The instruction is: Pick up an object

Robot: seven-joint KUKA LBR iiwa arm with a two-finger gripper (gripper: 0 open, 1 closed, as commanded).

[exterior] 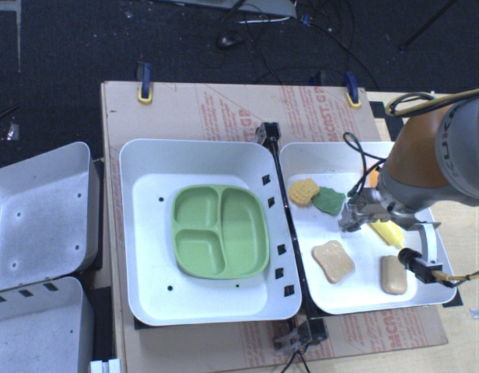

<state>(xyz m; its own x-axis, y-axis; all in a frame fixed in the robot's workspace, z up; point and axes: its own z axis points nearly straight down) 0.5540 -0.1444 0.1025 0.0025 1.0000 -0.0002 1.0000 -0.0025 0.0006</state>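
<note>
The right white bin [340, 301] holds a round tan waffle [303, 192], a green leafy piece [329, 200], a beige bread slice [333, 260], a tan oblong piece [393, 274] and a yellow piece [388, 231]. My gripper [351, 221] hangs low in this bin, just right of the green piece and left of the yellow piece. Nothing can be made out between its fingers. The arm [434, 158] comes in from the right over the bin's far corner.
The left white bin [146, 301] holds a green divided plate [221, 231]. A black divider [284, 216] runs between the bins. Blue clamps [145, 82] hold the cardboard-covered bench at the back. Spare white bins [37, 208] lie at the far left.
</note>
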